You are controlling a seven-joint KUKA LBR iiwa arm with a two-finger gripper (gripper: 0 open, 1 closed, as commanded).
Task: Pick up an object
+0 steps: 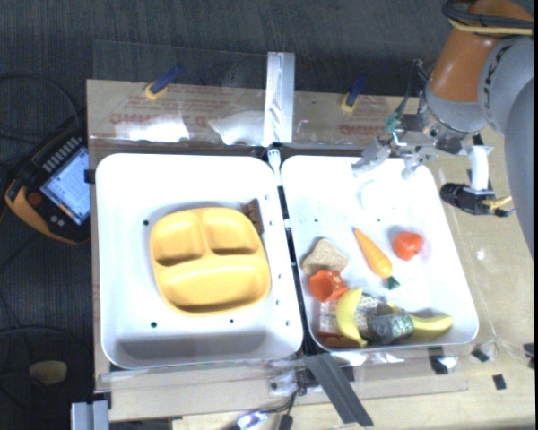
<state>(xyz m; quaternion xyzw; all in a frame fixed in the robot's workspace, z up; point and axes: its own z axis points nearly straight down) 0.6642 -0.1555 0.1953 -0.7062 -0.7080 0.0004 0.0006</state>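
My gripper [390,161] hangs over the far edge of the right bin [448,267], its two fingers spread open with nothing between them. Below it in that bin lie an orange carrot [373,252] and a red tomato [409,243], both apart from the gripper. Toward the bin's near-left corner sit a bread slice [325,256], a red pepper [325,285], a banana [350,316], a dark can [390,327] and a second yellow piece [432,323], crowded together.
The left bin [125,195] holds a yellow divided plate [211,258] with a small brown item [253,213] at its far right corner. A handheld controller [58,186] and cables lie left of the bench. Clamps hold plastic sheeting at the back.
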